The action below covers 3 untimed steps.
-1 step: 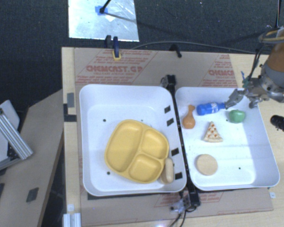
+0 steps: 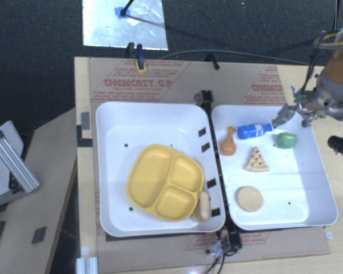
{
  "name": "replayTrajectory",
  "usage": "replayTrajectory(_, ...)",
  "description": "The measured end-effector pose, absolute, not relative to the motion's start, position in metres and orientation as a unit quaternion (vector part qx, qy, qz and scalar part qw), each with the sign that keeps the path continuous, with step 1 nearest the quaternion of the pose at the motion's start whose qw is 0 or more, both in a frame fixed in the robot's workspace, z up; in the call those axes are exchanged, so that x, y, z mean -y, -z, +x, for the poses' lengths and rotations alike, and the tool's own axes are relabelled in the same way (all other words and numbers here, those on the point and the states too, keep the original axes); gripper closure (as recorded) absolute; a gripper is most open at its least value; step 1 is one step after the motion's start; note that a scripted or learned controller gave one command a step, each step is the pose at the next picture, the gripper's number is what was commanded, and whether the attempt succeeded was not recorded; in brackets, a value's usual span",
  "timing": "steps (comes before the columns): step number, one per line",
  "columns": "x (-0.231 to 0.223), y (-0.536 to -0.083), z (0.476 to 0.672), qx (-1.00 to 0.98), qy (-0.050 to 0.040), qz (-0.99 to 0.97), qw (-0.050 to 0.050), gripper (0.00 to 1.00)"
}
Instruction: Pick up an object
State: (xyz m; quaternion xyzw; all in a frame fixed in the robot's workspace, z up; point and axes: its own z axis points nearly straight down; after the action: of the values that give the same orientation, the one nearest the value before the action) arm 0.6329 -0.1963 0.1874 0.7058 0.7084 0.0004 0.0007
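The gripper (image 2: pixel 287 116) hung over the right bin's (image 2: pixel 308 207) far edge; whether its pincer was released or clenched could not be told. Just beside it lay a glossy blue bottle (image 2: pixel 254 131) and a rounded green object (image 2: pixel 286 140). Nearer sat a tan drumstick (image 2: pixel 228 143), a triangular pizza slice (image 2: pixel 256 160) and a flat round cookie (image 2: pixel 249 198). The left bin (image 2: pixel 120 130) held a smooth yellow compartment tray (image 2: pixel 164 181) touching a pale oblong bread roll (image 2: pixel 203 205).
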Motion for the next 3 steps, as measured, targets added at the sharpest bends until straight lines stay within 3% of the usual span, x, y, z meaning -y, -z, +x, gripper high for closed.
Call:
replayTrajectory(2, 0.196, -0.104, 0.632, -0.709, -0.0009, 0.706, 0.003, 0.00)
replayTrajectory(3, 0.196, -0.085, 0.633, -0.709, -0.0003, 0.705, 0.001, 0.00)
